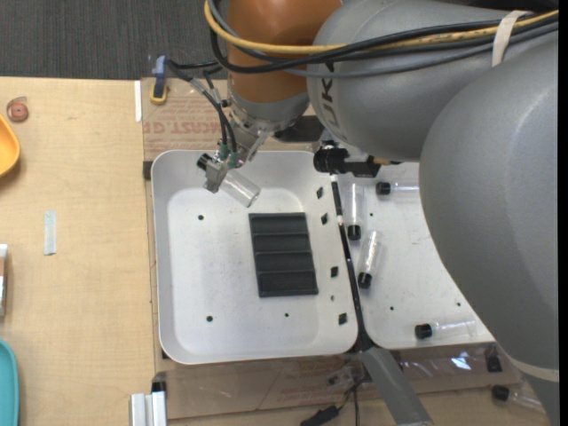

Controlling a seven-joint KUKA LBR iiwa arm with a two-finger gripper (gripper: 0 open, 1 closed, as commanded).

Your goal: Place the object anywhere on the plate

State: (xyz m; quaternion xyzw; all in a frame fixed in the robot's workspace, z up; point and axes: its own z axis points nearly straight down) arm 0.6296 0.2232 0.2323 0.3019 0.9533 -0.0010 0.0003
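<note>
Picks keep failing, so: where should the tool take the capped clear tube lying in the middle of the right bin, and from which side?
Grip the clear tube at mid-body, just clear of its black cap, coming straight down from above. It lies flat with its long axis running roughly toward the camera, so the tool should probably close across the narrow width, left to right in this view.

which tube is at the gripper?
The clear tube in the left bin, at the gripper; the other black-capped tubes lie in the right bin.
</note>
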